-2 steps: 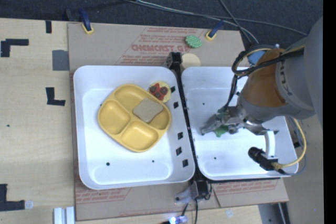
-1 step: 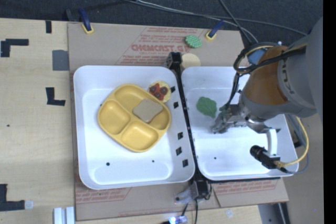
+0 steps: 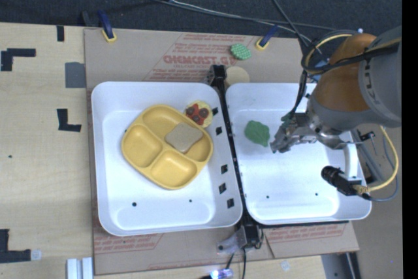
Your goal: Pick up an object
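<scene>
A green leafy lump (image 3: 257, 132) lies in the right bin (image 3: 294, 199), toward its left side. My gripper (image 3: 282, 142) hangs just to the right of it, low over the bin floor, close to the lump's edge. In the left bin (image 3: 124, 206) sits a yellow divided plate (image 3: 168, 146) with a tan square slice (image 3: 183, 136) in one compartment. A small red and dark berry cluster (image 3: 198, 114) rests at the plate's upper right rim.
A black divider with clips (image 3: 225, 140) runs between the two bins. A green dotted disc (image 3: 240, 51) lies on the cardboard behind the bins. Cables cross the dark floor at the top. The arm's grey and orange body (image 3: 353, 88) overhangs the right bin's right side.
</scene>
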Motion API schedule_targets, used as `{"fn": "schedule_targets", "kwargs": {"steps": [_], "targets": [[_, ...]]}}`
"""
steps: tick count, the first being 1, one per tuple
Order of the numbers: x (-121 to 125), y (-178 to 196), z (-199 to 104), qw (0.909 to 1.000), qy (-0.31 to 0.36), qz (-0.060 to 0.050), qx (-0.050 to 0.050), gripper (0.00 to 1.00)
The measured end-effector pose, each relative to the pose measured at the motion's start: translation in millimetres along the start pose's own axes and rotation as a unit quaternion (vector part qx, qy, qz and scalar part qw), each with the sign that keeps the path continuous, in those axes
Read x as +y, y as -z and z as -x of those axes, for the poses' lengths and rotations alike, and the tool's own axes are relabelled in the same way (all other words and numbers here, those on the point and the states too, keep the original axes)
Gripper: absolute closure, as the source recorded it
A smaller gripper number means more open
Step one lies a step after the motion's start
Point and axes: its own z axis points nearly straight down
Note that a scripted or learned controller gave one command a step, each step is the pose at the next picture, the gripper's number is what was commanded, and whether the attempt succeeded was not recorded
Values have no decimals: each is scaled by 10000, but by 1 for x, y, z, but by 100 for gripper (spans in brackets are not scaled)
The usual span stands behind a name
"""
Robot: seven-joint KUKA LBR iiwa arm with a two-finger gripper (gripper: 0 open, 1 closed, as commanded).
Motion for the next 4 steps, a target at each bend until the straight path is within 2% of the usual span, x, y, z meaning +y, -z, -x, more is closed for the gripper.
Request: {"fn": "schedule_targets", "kwargs": {"steps": [1, 2, 3, 4], "targets": [[6, 60, -6, 10000, 1, 4, -2, 100], [7, 60, -6, 10000, -5, -24, 3, 100], [11, 54, -53, 10000, 15, -30, 8, 100], [26, 52, -113, 10000, 28, -28, 13, 100]]}}
